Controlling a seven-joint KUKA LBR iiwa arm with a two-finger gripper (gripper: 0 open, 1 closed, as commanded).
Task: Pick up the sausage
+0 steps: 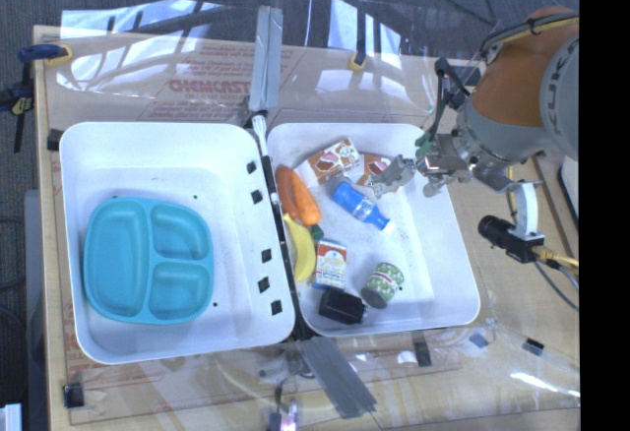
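Observation:
The sausage looks like a reddish-brown piece at the back of the right bin, beside a printed food packet. My gripper hovers over the bin's back right part, just right of the sausage. Its left finger reaches the sausage's right end and covers part of it. The fingers stand apart, and nothing shows between them. The grey arm with its orange band comes in from the right.
The right bin also holds a blue bottle, an orange carrot, a banana, a small carton, a green can and a black block. A teal divided plate lies in the left bin.

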